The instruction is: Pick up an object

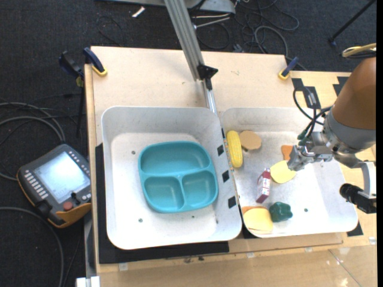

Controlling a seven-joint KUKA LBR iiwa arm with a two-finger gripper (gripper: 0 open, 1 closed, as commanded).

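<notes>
One yellow disc (282, 173), touching pincer (294, 162)

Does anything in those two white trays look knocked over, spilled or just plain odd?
Nothing looks spilled or broken. The teal plate sits flat in the left bin. In the right bin, toy foods lie loosely scattered; a small red packet rests on its side, and a yellow disc lies by the front rim.

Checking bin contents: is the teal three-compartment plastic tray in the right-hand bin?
No, the teal three-compartment plastic tray lies in the left white bin.
</notes>
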